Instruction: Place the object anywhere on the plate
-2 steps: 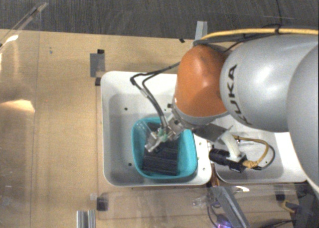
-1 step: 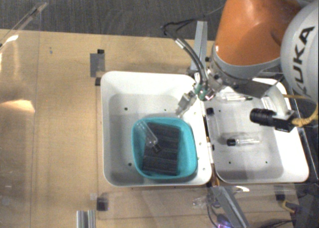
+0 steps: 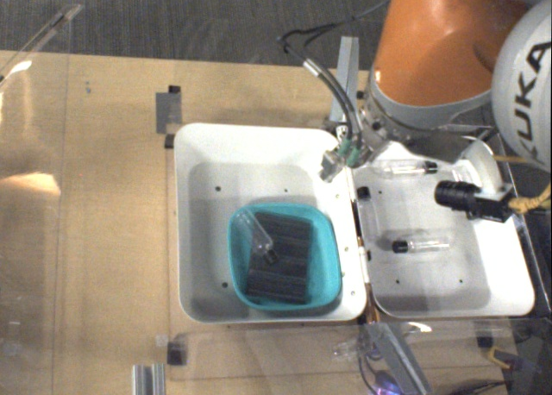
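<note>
On the pale wooden table (image 3: 95, 255), the left bin (image 3: 203, 238) holds a turquoise square plate (image 3: 328, 255) in its nearer half. A black ribbed block (image 3: 289, 268) covers much of the plate. A clear capped tube (image 3: 257, 234) rests tilted on the block's left part, with its dark cap toward the middle of the plate. So one tube is on the plate.

In the right bin (image 3: 483, 281), a second tube (image 3: 423, 246) lies flat near the centre, its dark cap pointing left. Farther back, a third tube (image 3: 405, 167) lies close to the far wall.

The gripper (image 3: 338, 159) hangs over the far end of the ridge where the two bins meet, well apart from the plate. Whether the jaws are wide or narrow cannot be told. The grey and orange arm (image 3: 440, 31) rises behind it at the far right.
</note>
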Robot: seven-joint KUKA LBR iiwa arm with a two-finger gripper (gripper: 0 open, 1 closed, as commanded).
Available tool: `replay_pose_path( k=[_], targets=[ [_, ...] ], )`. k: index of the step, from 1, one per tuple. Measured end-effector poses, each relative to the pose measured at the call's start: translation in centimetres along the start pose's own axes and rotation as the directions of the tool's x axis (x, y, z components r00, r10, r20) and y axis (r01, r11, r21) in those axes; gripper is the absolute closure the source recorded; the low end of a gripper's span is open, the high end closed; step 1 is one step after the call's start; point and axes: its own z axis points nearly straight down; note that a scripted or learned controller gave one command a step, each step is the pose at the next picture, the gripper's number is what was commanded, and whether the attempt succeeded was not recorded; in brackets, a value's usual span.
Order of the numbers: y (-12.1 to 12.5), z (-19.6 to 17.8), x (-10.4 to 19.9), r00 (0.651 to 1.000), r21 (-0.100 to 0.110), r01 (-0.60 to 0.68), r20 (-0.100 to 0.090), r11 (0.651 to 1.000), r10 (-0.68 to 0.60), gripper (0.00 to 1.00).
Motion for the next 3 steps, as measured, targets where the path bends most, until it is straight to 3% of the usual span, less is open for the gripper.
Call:
replay_pose_path(
  k=[1, 2, 3],
  targets=[
    [-0.9, 17.0, -1.7, 0.997, 0.015, 0.073, -0.010, 0.997, -0.072, 1.00],
    [-0.9, 16.9, -1.7, 0.997, 0.014, 0.072, -0.010, 0.997, -0.072, 0.00],
    [-2.7, 16.5, -6.8, 0.998, 0.011, 0.069, -0.006, 0.998, -0.069, 0.00]
  ],
)
